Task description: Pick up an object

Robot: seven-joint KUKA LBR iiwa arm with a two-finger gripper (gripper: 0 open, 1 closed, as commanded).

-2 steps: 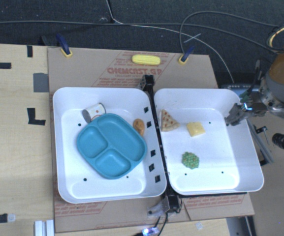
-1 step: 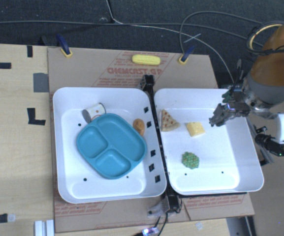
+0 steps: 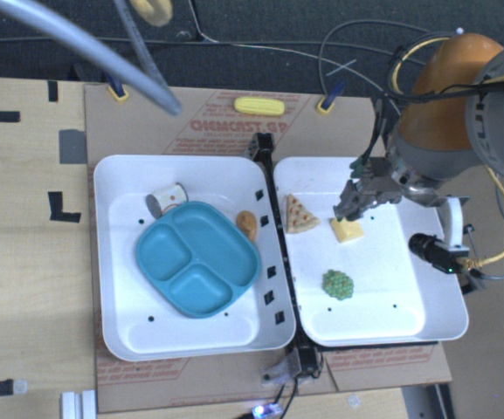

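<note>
- Nearest the camera, low in the right bin (image 3: 444, 326), the broccoli (image 3: 338, 284) lies alone with bare floor all round it. It is lumpy, so if I went for it a glancing touch might roll it off toward the wall.
- Just above it in the frame, my claw (image 3: 355, 206) hangs over the cheese (image 3: 347, 230), right of centre. I cannot tell how it is set, released or clenched, since my wrist blocks the tips. Nothing shows between them, so I claim no hold.
- The cheese is a small flat wedge. I judge that coming down off-centre would only nudge it along the slick floor, or tip it on edge.
- The pizza slice (image 3: 300, 215) lies near the cheese on its left, beside the divider (image 3: 275, 234). A push leftward could jam the two together, and I might pinch both or neither.
- Cables trail by my wrist at the right edge of the frame; a wide swing could snag them on the bin rim.
- Farther left, the blue tray (image 3: 197, 257), a cup (image 3: 166, 199) and a brown lump (image 3: 247, 223) fill the left bin (image 3: 112, 321). They are well apart from me and at little risk.
</note>
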